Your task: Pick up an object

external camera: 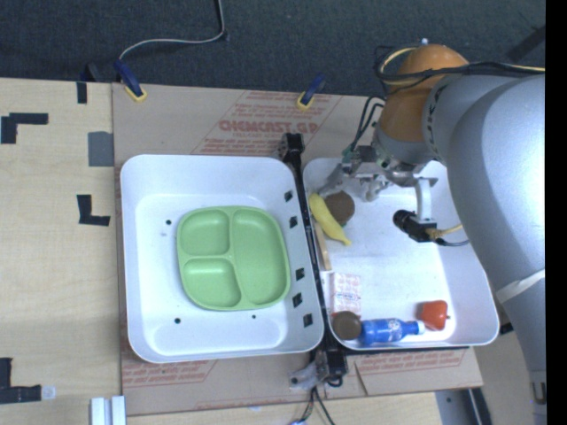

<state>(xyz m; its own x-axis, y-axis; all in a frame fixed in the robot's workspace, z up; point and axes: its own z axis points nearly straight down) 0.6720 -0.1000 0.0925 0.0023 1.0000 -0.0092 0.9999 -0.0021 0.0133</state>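
My gripper [359, 180] hangs over the far left corner of the right bin [403, 264], under the orange band of the wrist. Just below it and to its left lies a brown round object [339, 207], touching a yellow banana [326, 220] that rests along the bin's left wall. Nothing shows held in the gripper. At the near end of the bin lie a white packet with red print [345, 289], another brown round object [345, 325], a blue bottle [388, 330] on its side and a small red object [432, 313].
The left bin [151, 193] holds a green divided plate [234, 257]. A black divider rail [303, 237] runs between the two bins. The grey arm covers the right side of the view, with cables looping by the wrist.
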